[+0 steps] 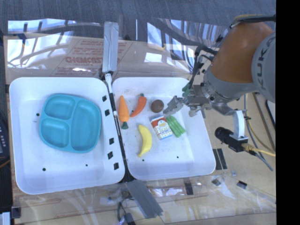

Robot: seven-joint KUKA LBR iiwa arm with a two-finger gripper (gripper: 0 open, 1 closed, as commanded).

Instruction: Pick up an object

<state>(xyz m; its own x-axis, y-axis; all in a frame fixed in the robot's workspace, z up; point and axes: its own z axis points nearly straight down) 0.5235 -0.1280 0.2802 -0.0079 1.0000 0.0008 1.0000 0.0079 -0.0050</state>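
The right bin [199,146] holds several toy foods: an orange carrot [123,109], a red-orange pepper [138,105], a brown round piece [157,106], a small printed carton [161,128], a green piece [176,125] and a yellow banana [145,140]. My gripper [182,108] hangs over the bin's upper right part, just right of the brown piece and above the green piece. Its fingers [171,106] stand apart and open, with nothing between them.
A blue divided plate [70,123] lies in the left bin [28,172]. A ridge with black clips [114,125] separates the two bins. The arm's grey and orange body [239,55] looms over the right bin's far right corner. Cables [253,146] lie to the right.
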